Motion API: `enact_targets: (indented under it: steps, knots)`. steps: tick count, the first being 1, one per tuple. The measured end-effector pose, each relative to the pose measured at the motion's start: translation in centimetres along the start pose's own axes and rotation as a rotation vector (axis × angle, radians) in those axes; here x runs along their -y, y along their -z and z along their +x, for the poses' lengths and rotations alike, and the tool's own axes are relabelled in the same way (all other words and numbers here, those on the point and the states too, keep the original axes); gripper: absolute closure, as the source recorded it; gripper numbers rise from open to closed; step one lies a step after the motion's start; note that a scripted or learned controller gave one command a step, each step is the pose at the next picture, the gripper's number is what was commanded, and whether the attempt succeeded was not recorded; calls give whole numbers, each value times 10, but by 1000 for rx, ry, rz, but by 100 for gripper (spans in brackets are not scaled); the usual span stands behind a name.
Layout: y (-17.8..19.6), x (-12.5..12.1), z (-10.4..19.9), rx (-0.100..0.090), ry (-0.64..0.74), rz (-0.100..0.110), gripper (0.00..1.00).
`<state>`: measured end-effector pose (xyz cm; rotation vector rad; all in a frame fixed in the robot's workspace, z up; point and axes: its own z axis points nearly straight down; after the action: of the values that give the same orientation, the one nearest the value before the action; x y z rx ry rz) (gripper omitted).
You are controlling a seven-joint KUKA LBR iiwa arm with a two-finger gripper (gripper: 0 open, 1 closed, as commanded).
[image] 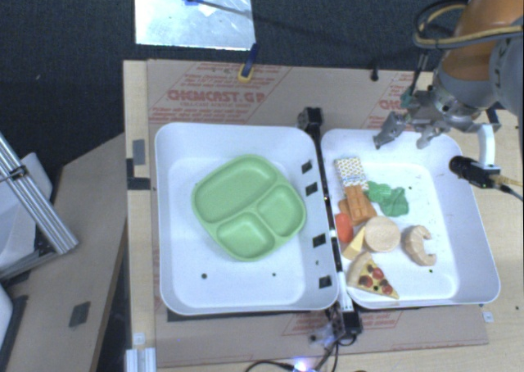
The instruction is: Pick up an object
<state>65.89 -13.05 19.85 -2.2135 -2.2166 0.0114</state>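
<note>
- Grey gripper [408, 130] hangs above the far rim of the right bin [471, 223], fingers spread wide with nothing between them.
- Candidate objects lie on the near-left side of the gripper, clustered along the left half of that bin: a patterned block [350, 170], an orange stick [358, 204], a green leafy piece [388, 199], a tan round disc [381, 235], a curved tan piece [419, 245] and a pizza slice [373, 277].
- Nearest to the gripper are the patterned block and the green leafy piece (judged the shortest reach).
- Long axis of the orange stick runs far-to-near, roughly parallel to the divider [321, 198] between the bins.
- Open floor lies along the right and far parts of the right bin; the cluster is tight, with the disc touching its neighbours.
- Left bin [180, 223] holds a green compartment plate [248, 206], well apart from the gripper.
</note>
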Motion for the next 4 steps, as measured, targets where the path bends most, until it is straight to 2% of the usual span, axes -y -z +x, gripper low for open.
enact_targets:
  steps: [1, 2, 3, 4]
  knots:
    - [9, -3, 0, 2, 2, -13, 0]
    - [-52, 0, 6, 1, 4, -9, 0]
    - [-95, 5, 6, 1, 1, -10, 0]
    - [-109, 2, 7, 0, 2, -15, 0]
